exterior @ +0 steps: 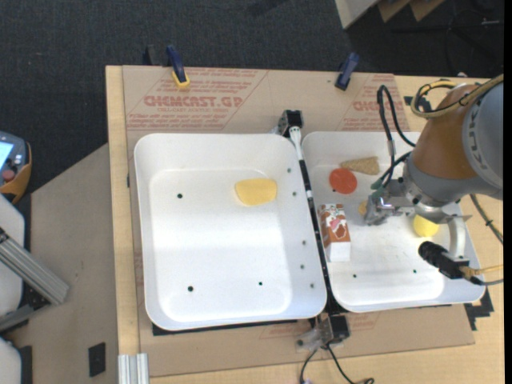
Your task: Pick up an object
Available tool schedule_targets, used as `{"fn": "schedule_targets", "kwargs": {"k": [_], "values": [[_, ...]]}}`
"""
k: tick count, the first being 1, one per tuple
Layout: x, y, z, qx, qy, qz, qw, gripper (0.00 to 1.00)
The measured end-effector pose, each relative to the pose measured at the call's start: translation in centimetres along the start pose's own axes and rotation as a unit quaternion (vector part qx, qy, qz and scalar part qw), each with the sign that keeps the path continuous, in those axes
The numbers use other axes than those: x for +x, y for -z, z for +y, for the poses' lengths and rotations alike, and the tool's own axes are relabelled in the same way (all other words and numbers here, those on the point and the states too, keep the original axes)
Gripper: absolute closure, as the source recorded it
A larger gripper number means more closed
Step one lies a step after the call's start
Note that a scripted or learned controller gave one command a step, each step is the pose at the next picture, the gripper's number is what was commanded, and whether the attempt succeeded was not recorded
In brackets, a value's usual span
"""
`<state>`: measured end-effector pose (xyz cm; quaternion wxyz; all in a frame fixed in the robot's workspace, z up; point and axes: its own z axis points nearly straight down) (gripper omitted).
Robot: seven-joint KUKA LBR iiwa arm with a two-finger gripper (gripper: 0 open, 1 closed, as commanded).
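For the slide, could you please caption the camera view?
Arm over the right bin near a carton, red disc and cracker; yellow piece in left bin.

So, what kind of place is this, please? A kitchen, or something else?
Probably a robotics lab or test bench, not a kitchen. Two white bins sit on a clamped board, a grey robot arm with cables reaches in, and the items, like a red disc and small carton, look like test objects.

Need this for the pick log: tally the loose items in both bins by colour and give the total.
Yellow: 2, a flat piece in the left bin, a rounded one in the right bin beside the gripper
Red: 1, round piece
Tan: 1, wedge
Red and white: 1, carton
Total: 5
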<state>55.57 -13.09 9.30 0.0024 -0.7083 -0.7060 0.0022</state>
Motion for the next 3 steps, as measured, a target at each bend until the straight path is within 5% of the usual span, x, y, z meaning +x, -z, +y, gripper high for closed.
{"fn": "schedule_targets", "kwargs": {"k": [1,2,3], "values": [[3.6,-0.9,-8.0,-0.001,0.001,0.001,1.0000,1.00],[3.8,-0.8,0.6,-0.007,0.004,-0.001,1.0000,1.00],[1.4,9.2,4.4,-0.010,0.002,-0.003,0.9999,1.00]]}}
